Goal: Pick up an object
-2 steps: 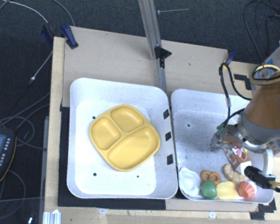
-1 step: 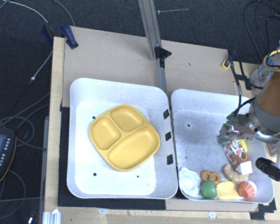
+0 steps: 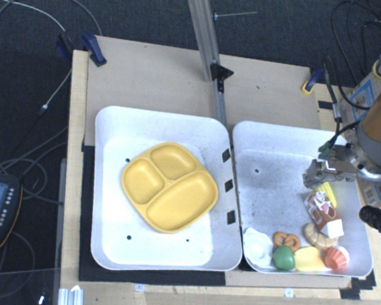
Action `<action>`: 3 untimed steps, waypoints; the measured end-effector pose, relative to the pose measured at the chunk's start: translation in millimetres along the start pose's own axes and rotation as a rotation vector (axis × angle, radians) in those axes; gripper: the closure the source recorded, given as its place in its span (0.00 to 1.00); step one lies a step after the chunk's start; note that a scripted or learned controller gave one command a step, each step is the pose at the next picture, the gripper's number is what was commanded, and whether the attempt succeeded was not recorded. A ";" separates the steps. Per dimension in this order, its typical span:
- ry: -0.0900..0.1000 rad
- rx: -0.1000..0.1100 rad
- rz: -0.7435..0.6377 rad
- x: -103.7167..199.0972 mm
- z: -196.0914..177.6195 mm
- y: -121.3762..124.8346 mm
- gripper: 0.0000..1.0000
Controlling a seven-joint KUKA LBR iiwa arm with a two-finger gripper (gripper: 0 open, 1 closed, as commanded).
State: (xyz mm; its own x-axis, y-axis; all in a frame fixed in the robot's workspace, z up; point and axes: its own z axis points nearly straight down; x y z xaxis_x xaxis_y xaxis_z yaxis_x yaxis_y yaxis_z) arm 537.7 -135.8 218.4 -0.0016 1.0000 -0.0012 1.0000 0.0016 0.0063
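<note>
While jaws hover over right bin (image 3: 261,190), toy food pile (image 3: 317,239) sits just below; jaw state unclear.

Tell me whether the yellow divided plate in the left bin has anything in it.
Empty. All three compartments of the yellow plate show bare yellow surface.

Wooden bench (image 3: 265,88) bears two white bins (image 3: 110,174) (image 3: 273,140), side by side.
</note>
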 end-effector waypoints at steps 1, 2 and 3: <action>0.004 0.002 -0.006 60.2 -9.8 5.5 1.00; 0.004 0.004 -0.006 121.2 -9.4 23.2 1.00; 0.003 0.005 -0.005 172.3 -0.8 32.4 1.00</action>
State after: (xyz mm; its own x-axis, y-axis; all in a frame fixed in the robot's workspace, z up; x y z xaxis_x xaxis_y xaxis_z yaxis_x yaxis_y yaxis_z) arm 569.9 36.5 219.2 -0.0065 1.0000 0.0021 1.0000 0.0065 0.0012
